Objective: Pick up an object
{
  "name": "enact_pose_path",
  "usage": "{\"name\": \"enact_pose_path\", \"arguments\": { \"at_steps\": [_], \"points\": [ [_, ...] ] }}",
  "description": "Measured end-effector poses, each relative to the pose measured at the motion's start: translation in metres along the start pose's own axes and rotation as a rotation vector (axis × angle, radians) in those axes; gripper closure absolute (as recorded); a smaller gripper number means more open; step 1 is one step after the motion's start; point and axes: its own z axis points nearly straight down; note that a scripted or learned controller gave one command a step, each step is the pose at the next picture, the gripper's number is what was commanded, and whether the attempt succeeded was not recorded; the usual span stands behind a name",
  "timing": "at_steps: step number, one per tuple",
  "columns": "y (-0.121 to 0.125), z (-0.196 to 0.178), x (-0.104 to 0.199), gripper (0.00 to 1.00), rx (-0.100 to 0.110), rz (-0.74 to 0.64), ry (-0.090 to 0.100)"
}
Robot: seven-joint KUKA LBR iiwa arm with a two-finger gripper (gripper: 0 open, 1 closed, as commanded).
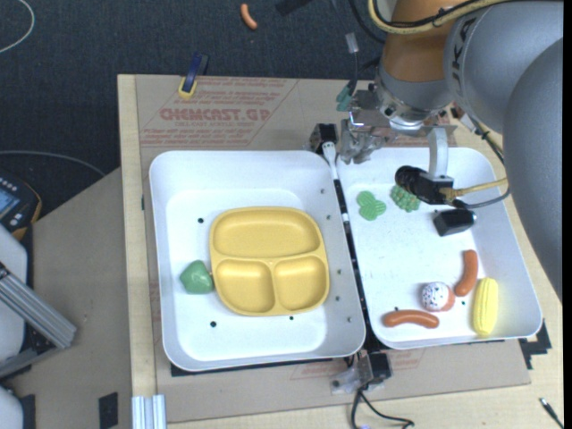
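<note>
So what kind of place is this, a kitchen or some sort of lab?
Most likely a robotics lab bench, not a kitchen: a grey arm reaches over two white bins, the food looks like toys such as the corn cob, and loose cables trail about.

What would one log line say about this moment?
gripper: above bins' divider, nothing held | right white bin: toy food | left white bin: yellow divided plate

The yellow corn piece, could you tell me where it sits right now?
The yellow corn piece lies near the right bin's front right corner, just right of the speckled ball.

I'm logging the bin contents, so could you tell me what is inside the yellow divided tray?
The yellow tray shows three bare compartments. A green piece lies beside it, outside. Whatever is under the tray is covered.
</note>
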Motion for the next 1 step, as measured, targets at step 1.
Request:
{"name": "enact_pose_path", "arguments": {
  "at_steps": [1],
  "points": [
    [0.0116,-0.011,0.0087,1.0,-0.007,-0.002,0.0]
  ]
}}
